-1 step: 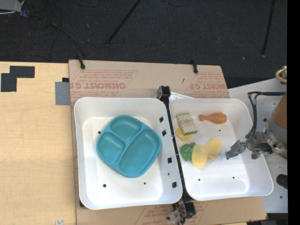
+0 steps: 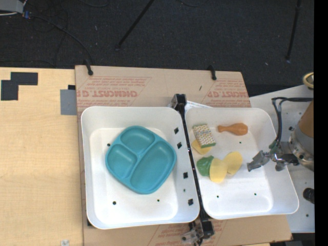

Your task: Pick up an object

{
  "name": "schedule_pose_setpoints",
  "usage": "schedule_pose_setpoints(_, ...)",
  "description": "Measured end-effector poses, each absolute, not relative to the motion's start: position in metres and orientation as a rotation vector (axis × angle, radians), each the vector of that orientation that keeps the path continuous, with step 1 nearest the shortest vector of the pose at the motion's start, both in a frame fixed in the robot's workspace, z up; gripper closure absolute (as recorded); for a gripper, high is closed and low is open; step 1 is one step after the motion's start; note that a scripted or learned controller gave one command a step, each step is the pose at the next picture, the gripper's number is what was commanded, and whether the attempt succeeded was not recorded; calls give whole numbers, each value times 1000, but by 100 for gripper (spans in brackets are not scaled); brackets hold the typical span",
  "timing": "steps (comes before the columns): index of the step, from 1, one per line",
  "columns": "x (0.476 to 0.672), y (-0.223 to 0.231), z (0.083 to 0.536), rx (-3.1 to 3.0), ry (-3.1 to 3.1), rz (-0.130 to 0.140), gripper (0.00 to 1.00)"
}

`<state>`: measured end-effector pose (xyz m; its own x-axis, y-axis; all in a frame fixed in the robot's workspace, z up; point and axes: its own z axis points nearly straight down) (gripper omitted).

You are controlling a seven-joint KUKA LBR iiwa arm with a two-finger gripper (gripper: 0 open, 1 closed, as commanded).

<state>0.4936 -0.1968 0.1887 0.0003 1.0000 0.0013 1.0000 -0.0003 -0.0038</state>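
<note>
The right bin (image 2: 256, 199) holds several small items. A brown drumstick-shaped toy (image 2: 234, 129) lies near its far wall. Closer to the divider, a patterned block (image 2: 204, 134) rests on a yellow piece (image 2: 200, 147). Toward the middle, a green piece (image 2: 204, 164) touches two pale yellow pieces (image 2: 218, 171) (image 2: 233, 161). My gripper (image 2: 260, 161) hangs low over the right side of this bin, just right of the yellow pieces and apart from them. Nothing shows in its grasp.
A teal divided plate (image 2: 141, 159) lies in the left bin (image 2: 97, 199). A black divider rail (image 2: 187, 152) runs between the bins. Cardboard (image 2: 128, 88) lies under both bins. The arm's body (image 2: 305, 137) stands past the right bin's right wall.
</note>
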Motion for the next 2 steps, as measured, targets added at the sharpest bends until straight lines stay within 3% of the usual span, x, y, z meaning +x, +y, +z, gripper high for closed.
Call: schedule_pose_setpoints(2,491,-191,91,-2216,-2217,4,0)
